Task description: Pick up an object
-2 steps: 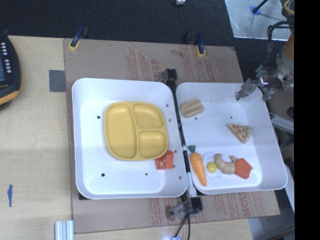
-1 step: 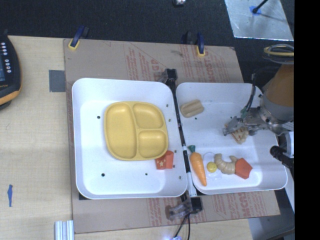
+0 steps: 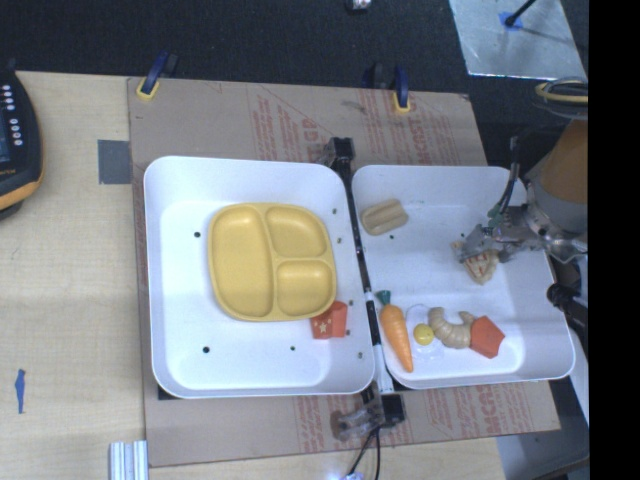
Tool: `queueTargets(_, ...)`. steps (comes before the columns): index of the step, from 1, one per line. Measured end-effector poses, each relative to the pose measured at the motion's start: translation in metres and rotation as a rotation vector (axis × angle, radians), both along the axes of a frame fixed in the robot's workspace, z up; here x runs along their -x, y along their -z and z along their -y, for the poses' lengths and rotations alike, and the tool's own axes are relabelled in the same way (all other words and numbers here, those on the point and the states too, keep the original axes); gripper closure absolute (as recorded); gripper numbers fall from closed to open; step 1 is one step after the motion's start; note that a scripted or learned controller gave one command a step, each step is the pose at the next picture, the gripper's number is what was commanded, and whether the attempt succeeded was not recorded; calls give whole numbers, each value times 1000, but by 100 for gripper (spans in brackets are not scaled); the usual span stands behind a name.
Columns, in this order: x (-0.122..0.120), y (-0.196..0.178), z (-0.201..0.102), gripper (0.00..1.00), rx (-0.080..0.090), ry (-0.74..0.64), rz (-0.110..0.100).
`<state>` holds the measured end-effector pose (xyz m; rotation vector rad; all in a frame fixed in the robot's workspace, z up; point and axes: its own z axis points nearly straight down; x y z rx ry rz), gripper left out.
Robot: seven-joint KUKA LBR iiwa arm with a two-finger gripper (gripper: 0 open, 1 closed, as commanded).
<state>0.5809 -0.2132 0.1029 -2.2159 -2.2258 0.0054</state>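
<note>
Two white bins sit side by side on the worktop. At the right bin's three o'clock edge, the tool is low over a small tan object; its opening cannot be judged. A carrot lies at seven o'clock, and a yellow tray sits in the left bin.
</note>
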Motion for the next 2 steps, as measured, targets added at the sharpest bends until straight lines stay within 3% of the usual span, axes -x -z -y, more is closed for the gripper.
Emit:
queueTargets(1, -12, -32, -50, 100, 0, -6, 5)
queueTargets(2, -30, -95, -120, 100, -4, -7, 9)
